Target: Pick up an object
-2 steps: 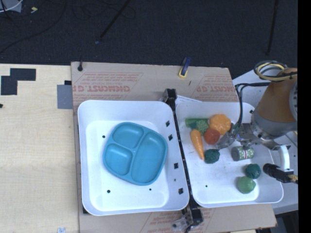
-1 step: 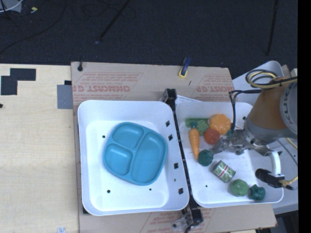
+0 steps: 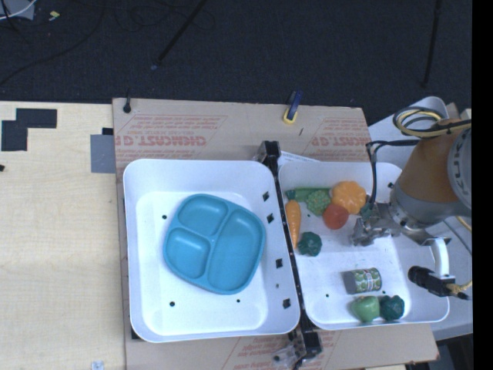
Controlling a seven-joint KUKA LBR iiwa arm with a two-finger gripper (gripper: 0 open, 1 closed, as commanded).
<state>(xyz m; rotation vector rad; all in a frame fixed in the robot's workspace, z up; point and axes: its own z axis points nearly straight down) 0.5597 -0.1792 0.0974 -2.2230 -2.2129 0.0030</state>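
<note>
You see two white bins side by side on the tabletop, resting on a sheet of brown cardboard [image 3: 231, 133]. The left bin [image 3: 142, 284] carries a blue divided plate [image 3: 214, 243], lying flat near its middle.

The right bin [image 3: 327, 311] carries the small toy foods. Along its far edge sit a green leafy piece [image 3: 314, 199], an orange round fruit [image 3: 350, 195] and, just beside and in front of that, a red tomato-like ball [image 3: 335, 216]. An orange carrot [image 3: 293, 218] lies against the bin's left wall, and a dark green piece [image 3: 310, 243] sits just right of the carrot's near end. Toward the near right corner a small can [image 3: 362, 280] lies on its side, with a light green fruit [image 3: 367, 308] and a dark green one [image 3: 392, 307] touching each other just in front of it.

The arm reaches in from the right, and its claw [image 3: 368, 230] hangs low over the right part of this bin, close to the red ball and above the can. You cannot tell from this angle whether the claw is released or clenched; nothing is visibly caught in it.
</note>
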